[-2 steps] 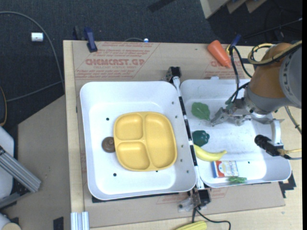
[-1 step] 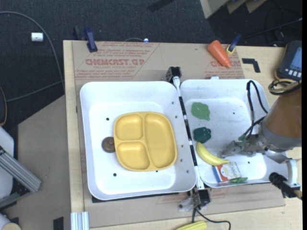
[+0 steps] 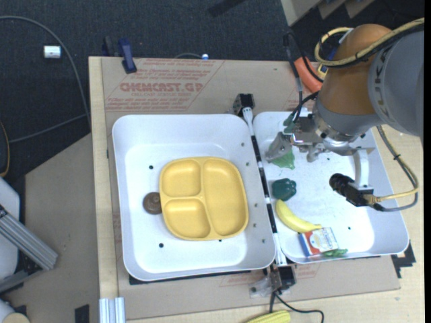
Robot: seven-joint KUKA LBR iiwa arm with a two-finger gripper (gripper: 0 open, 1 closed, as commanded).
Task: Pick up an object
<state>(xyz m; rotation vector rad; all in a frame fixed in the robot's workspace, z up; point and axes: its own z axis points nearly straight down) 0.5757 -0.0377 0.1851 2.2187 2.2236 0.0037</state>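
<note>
Pincer is low in the right bin, jaw state indeterminate. Light green piece lies directly at its tip; dark green object just below; banana farther below.

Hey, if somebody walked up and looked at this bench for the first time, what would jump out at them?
Probably the big yellow divided plate in the middle of the left bin, with a small brown round thing touching its left edge. Next, the grey and orange arm reaching over the right bin, its gripper near the bin's upper left. Below it lie a dark green object, a banana and a small packet.
</note>
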